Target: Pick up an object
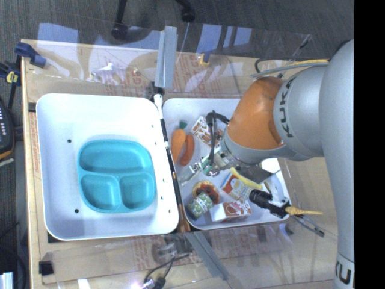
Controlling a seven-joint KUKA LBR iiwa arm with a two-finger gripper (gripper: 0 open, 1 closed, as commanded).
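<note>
Hovering gripper (207, 164) beside carrot (181, 147)

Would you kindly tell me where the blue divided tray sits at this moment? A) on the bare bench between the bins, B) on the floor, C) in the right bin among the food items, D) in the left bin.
D: the blue divided tray lies flat inside the left bin, apart from the right bin.

A thick grey robot arm (319, 107) reaches in from the right, bending down over the right bin (180, 110). An orange band (255, 116) wraps it above the wrist. Its gripper (207, 164) hangs low near the bin's middle.
</note>
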